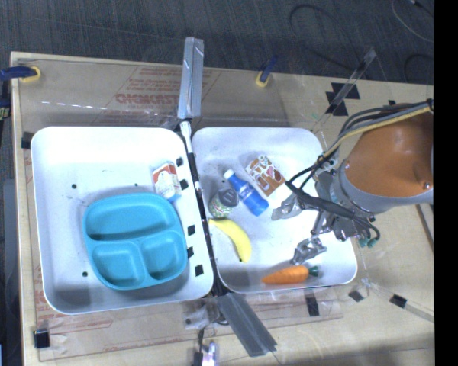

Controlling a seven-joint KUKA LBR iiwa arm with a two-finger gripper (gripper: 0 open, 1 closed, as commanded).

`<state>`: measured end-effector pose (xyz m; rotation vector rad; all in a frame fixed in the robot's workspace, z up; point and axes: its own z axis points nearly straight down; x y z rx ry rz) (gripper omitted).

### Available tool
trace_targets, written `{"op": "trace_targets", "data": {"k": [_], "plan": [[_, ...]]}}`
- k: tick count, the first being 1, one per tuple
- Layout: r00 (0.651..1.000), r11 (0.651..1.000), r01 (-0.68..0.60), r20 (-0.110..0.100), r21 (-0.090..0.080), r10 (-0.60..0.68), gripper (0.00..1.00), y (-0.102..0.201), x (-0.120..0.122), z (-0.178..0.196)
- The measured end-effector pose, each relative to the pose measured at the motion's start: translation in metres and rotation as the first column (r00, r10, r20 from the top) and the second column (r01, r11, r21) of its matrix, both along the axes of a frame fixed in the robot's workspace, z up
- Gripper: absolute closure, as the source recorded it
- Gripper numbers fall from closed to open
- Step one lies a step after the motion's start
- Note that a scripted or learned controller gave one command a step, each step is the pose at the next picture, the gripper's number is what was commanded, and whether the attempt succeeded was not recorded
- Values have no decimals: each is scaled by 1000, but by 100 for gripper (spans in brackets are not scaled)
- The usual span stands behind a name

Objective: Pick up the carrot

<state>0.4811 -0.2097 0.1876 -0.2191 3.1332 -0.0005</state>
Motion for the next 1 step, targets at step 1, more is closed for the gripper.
{"op": "trace_targets", "data": {"k": [1], "plan": [[993, 993, -116, 0, 1, 116, 0, -1, 29, -33]]}}
